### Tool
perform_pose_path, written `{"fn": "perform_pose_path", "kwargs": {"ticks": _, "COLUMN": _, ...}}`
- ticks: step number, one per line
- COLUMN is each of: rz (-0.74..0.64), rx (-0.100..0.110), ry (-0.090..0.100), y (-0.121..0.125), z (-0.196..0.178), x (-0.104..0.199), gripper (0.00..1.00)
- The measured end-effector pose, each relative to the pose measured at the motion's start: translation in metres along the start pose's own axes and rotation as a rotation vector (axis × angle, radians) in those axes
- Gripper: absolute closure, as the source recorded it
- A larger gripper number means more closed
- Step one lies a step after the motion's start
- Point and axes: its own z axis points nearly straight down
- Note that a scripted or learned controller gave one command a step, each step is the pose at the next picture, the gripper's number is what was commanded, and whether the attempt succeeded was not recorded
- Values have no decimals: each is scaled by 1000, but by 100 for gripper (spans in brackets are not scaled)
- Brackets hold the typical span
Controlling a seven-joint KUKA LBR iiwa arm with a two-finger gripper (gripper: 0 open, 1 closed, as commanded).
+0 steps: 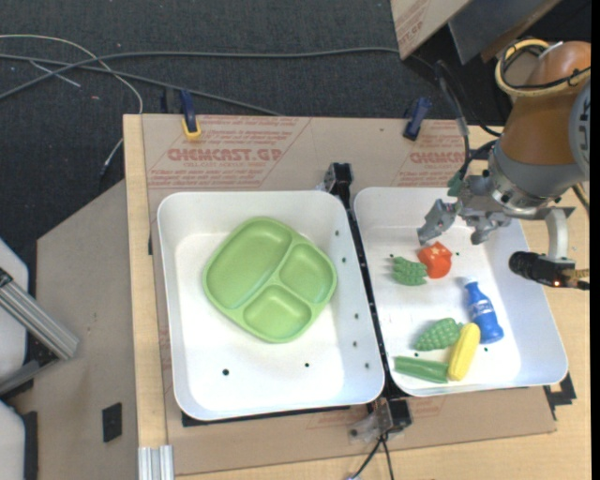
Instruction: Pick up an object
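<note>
Near edge of the right bin [553, 361]: green bean [420, 369], corn [463, 352], blue bottle [481, 310] lying untouched. I'm hovering my gripper [459, 223], fingers spread and empty, just above the red pepper [435, 260]; I'm judging descent and closing comes next.

Arm [544, 112] cut off by right and top edges; cardboard box [427, 23] cropped at top edge.
</note>
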Motion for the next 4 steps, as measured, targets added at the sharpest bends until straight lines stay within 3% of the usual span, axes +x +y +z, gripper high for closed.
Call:
{"fn": "perform_pose_path", "kwargs": {"ticks": 1, "rz": -3, "rx": -14, "ry": -2, "y": 3, "z": -8, "x": 0, "gripper": 0}}
{"fn": "perform_pose_path", "kwargs": {"ticks": 3, "rz": -1, "rx": -10, "ry": -1, "y": 9, "z": 100, "x": -14, "gripper": 0}}
{"fn": "perform_pose_path", "kwargs": {"ticks": 4, "rz": -2, "rx": -17, "ry": -1, "y": 12, "z": 116, "x": -14, "gripper": 0}}
